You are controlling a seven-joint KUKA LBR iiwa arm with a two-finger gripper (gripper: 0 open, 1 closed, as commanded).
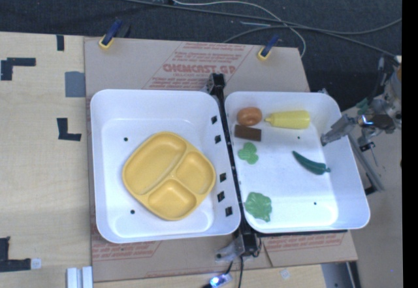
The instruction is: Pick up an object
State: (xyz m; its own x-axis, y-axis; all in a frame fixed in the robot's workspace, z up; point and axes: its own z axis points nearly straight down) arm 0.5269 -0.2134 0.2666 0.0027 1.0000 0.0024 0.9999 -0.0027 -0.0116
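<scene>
Two shallow white plastic bins sit side by side on the counter (39,149), over a brown cardboard sheet (196,64) w/ red print. Left bin (104,149), centre-left of frame, carries a yellow three-compartment plastic plate (168,176), lying flat, tilted diagonally.

Right bin (339,208), centre-right of frame, has the pickable stuff, left to right: a small light-green leafy piece (248,154) near the bin's left wall; below it, lower in frame, a bigger green lettuce-like toy (258,206); at the upper left of the bin a round orange-brown toy (249,115) w/ a dark brown block (247,133) just below, touching or nearly so; right of those a yellow corn-cob-shaped toy (287,119) lying horizontal; then a dark green pepper-like pod (311,163), slanted, toward the bin's right side, apart from the rest.

Far right of frame: the grey claw (330,136) at the bin's right rim, upper part, w/ arm hardware behind it. One grey finger points down-left over the rim; can't tell whether the fingers are apart or together. Nothing seen between them.

Step, as I judge it: approach stage, no grasp made yet; every item rests on the bin floor. Closest candidates are prob. the green pod and the corn toy. Next move calls for getting the claw over one item, lining up across its narrow width, descending, then closing. The pod is thin and low, so a miss is likely w/o good centring.
</scene>
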